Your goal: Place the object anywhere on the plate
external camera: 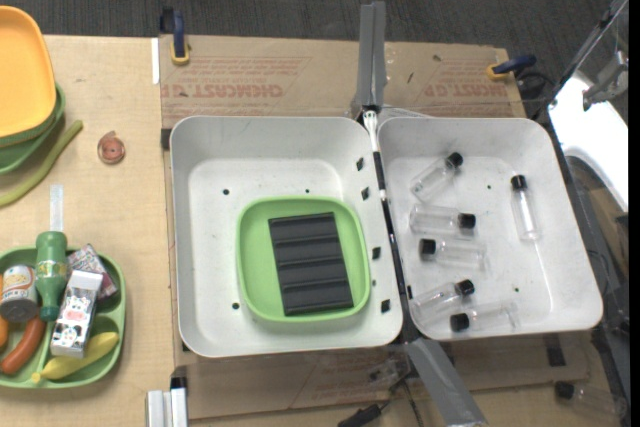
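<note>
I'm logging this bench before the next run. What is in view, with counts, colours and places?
White bins: two, side by side at the bench centre.
Plate: one, green, square, in the left bin.
Ridged block: one, dark grey, lying on the plate.
Vials: about six, clear with black caps, scattered in the right bin.
Compartment tray: one, green, lower left, holding toy food, a green bottle and small cartons.
Stacked dishes: orange on green, upper left.
Clamps: two, at the cardboard's far corners.
Arm, pincer: nothing I can identify.
</note>
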Motion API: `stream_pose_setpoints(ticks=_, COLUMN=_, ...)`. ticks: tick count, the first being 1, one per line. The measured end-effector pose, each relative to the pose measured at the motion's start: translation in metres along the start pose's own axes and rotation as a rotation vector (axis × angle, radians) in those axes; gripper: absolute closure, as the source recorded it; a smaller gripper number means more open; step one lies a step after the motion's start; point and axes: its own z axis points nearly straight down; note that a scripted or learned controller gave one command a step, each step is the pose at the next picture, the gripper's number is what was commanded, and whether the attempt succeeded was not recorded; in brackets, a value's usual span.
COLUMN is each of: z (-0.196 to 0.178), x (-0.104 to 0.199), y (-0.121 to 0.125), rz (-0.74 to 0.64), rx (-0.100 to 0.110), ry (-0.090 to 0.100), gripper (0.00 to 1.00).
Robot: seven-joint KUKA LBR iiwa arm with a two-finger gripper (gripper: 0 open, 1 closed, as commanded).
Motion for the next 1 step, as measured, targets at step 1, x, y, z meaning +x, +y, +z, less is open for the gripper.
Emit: stream_pose_setpoints(ticks=1, z=-0.0504, x=-0.0066, y=-0.0335, rz=0.073, rx=-0.001, ry=0.0, gripper=0.0)
